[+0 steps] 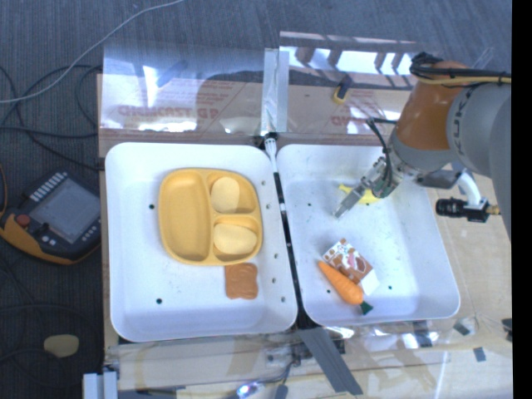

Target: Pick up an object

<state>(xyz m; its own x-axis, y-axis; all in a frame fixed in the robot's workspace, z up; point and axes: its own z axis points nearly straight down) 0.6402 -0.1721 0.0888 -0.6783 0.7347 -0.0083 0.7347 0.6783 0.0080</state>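
Observation:
My gripper (349,202) reaches down from the right into the right bin (424,248), its tip low over the bin's upper-left floor. A small yellow piece (346,190) lies against the gripper's upper side; whether it is held I cannot tell. An orange toy carrot (341,283) with a green stub lies near the bin's front. A small patterned red-and-white packet (349,259) touches the carrot's upper side. Both sit well below the gripper, apart from it.
The left bin (133,248) holds a yellow divided tray (184,219) with two pale round pieces (225,194) in its right compartments, and a brown toast slice (242,281) just below the tray. A clear panel stands behind both bins. A pendant (50,214) lies on the floor at left.

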